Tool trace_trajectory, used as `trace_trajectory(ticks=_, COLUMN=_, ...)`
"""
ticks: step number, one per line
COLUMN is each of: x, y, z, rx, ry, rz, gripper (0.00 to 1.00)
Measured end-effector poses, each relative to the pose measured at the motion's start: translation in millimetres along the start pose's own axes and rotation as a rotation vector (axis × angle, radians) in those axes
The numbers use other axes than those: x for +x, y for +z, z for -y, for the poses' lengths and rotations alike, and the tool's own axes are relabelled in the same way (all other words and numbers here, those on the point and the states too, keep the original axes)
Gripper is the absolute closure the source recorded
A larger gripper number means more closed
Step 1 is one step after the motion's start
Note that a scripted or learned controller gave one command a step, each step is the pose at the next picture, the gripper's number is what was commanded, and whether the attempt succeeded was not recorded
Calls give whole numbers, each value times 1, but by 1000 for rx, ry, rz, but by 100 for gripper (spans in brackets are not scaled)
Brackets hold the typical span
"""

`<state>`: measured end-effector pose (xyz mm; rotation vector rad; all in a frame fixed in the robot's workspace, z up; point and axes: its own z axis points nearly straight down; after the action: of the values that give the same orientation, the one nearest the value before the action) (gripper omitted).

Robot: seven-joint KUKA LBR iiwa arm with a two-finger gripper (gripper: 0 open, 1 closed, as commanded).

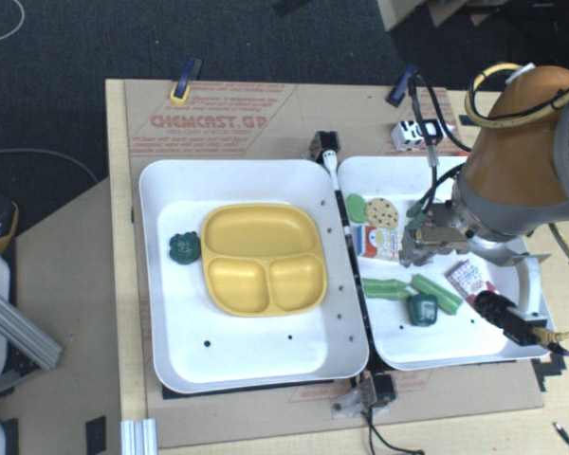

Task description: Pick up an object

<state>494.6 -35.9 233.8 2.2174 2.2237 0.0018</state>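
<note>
Camera view, with the yellow divided plate (264, 257) as landmark. Sits in the middle of the left bin (161, 197), three compartments, all bare. Just left of the plate, apart from its rim: a small dark green object (184, 247), lone on the white floor.

Right of the plate, past the bin divider, the right bin (455, 349) with the clutter. Nearest the plate: a green round piece (356, 206), a speckled cookie-like disc (382, 213) just beside it, a small printed packet (379, 243) below those. Farther down and right: a long green vegetable-shaped piece (387, 290), a second green piece (438, 291) angled beside it, a teal block (423, 310) touching between them, a red-and-white patterned packet (466, 276) further right.

Gripper (427, 242) low over the right bin, just right of the printed packet, above the green pieces (arm body hides much of it). Finger spread: cannot tell from this angle. Nothing seen between the fingers.

Progress, as a judgement: approach stage only. No object lifted; every item appears to lie on a bin floor. Left to do: closing on one piece, likely the packet or a green piece close by, then raising it clear.
</note>
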Motion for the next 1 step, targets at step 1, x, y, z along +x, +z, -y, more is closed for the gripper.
trace_trajectory(ticks=1, x=0, y=18, z=-3, rx=6, ry=3, rz=-1, gripper=100)
